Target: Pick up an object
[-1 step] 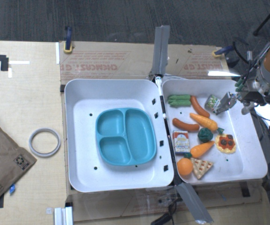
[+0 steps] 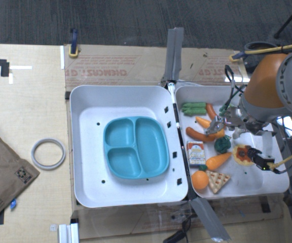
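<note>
So: the long orange-red toy sausage (image 2: 205, 133) lies in the right white bin (image 2: 247, 185), long axis roughly 9-to-3, its 3 o'clock end tipped slightly up toward 2. The two-finger gripper (image 2: 218, 126) sits right at that end; whether its fingers are around the sausage or just beside it I cannot tell, and their spread is not readable either.

At 12 o'clock of the sausage: small orange carrot piece (image 2: 203, 121), then the green bean pod (image 2: 193, 108) lying 9-to-3. At 3 o'clock: dark green broccoli floret (image 2: 222, 144). At 6 o'clock: red-and-white carton (image 2: 195, 153), with an orange carrot (image 2: 218, 161) beside it, tip pointing about 2. Further at 6: round orange fruit (image 2: 199, 179) touching a tan waffle wedge (image 2: 217, 180). At 4 o'clock: small pizza slice (image 2: 243, 154).

Left white bin (image 2: 85, 135) holds a teal three-compartment plate (image 2: 136, 147).
</note>
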You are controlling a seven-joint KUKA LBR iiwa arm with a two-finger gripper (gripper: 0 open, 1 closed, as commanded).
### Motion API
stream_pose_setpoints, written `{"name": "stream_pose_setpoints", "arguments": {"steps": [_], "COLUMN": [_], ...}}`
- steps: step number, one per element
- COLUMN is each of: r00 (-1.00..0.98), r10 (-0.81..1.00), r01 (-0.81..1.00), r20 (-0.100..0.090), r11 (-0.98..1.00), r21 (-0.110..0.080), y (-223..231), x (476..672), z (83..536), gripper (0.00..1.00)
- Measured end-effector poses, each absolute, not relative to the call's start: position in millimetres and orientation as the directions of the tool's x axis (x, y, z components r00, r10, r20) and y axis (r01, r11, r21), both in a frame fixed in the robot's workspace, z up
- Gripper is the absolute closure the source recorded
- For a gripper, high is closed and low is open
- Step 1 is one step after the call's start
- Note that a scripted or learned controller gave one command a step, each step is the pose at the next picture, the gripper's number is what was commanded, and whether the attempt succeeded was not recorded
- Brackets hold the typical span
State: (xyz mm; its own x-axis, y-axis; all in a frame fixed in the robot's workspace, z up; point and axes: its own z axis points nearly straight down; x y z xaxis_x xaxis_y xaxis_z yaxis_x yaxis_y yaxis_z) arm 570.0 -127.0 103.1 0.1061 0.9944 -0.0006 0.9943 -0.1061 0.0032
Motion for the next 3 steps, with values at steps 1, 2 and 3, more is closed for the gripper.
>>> {"name": "stream_pose_setpoints", "arguments": {"steps": [1,2,3], "r00": [0.152,0.154,0.089], "r10": [0.988,0.988,0.996], "r01": [0.988,0.988,0.996], "r20": [-0.001,-0.001,-0.002], "r11": [-0.152,-0.154,-0.089], "r21": [-0.004,-0.006,-0.003], "y": [-101.7,-103.2,-70.7], "x": [607.2,606.8,623.8], "z": [90.0,97.7,201.1], "gripper": [0.0,1.0,1.0]}}
